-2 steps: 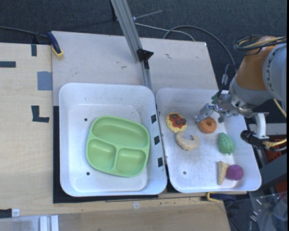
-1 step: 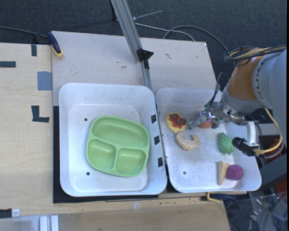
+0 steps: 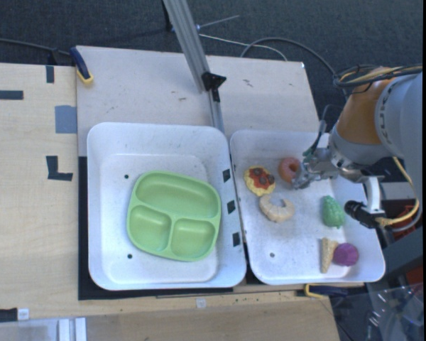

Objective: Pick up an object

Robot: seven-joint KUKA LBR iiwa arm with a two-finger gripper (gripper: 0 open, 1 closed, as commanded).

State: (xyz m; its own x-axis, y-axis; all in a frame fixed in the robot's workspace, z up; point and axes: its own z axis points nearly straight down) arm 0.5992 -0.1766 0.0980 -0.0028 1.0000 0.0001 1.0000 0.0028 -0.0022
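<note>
Two bins: the left bin holds one green tray; the right bin holds five toys. Pincer beside the doughnut; its grip cannot be told.

Grey arm w/ orange band, yellow cables.

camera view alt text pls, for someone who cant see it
The gripper sits low in the right bin beside a red donut, among toy foods. The left bin holds a green divided plate.

The right bin lies open at 7 o'clock, while toys crowd from 12 to 5
</note>
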